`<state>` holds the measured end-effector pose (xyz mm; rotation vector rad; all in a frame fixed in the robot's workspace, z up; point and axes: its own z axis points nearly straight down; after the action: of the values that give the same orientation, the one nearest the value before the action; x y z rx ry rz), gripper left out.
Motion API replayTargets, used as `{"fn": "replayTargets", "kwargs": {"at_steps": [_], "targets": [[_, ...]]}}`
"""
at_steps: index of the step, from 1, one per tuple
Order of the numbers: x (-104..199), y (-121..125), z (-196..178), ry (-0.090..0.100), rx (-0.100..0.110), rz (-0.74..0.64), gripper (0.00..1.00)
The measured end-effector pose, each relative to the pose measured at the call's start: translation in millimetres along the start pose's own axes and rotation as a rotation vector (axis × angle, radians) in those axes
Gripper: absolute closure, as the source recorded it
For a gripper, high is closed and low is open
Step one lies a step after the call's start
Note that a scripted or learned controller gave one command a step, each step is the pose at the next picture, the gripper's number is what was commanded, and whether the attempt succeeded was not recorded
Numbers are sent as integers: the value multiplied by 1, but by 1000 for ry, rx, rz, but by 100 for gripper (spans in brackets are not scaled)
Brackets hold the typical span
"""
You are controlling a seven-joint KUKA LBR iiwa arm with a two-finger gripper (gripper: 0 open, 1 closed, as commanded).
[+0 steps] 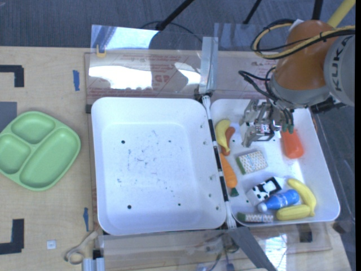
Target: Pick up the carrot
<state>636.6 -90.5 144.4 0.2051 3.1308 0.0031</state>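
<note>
Carrot (228, 172) below-left of gripper (260, 130)

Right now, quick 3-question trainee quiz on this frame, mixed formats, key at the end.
1. True or false: the carrot lies in the left bin.
2. Which item sits closest to the gripper?
A. green divided plate
B. blue bottle
C. orange-red block
3. Fill in: the carrot lies along the ___ edge of the right bin, just below the small yellow banana-like toy.

Key:
1. False. It lies in the right bin, against the divider.
2. C. The block lies just right of the gripper.
3. Left.
</note>
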Motion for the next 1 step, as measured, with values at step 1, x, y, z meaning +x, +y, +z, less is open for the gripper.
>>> {"fn": "replayTargets", "kwargs": {"at_steps": [1], "targets": [[-10,-11,47,-3,0,-212,100]]}}
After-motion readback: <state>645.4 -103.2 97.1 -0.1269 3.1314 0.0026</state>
